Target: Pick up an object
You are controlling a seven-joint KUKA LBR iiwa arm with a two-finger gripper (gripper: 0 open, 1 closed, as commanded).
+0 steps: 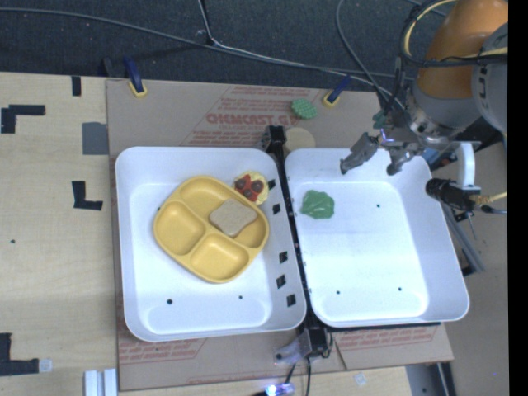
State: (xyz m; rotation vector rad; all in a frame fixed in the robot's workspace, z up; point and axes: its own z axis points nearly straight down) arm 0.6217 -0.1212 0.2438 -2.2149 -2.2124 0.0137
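Over the far edge of the right bin (429,304) we see the gripper (378,160), its two dark fingers spread apart with nothing between them. The arm (462,31) comes in from the right, its orange band showing at the top corner. Below and to the left of the gripper, well apart from it, a green object (318,205) (soft-looking and crumpled, we cannot tell what it is) lies on the floor of the right bin near its left wall. In the left bin (140,304) we see a yellow divided plate (186,229), set at a slant, with a tan slice of bread (233,217) resting across its middle. Just beside the plate's far corner sits a small cluster of red and dark pieces (252,186). Beyond the bins, on the cardboard (214,114), lies a small green item (304,107).
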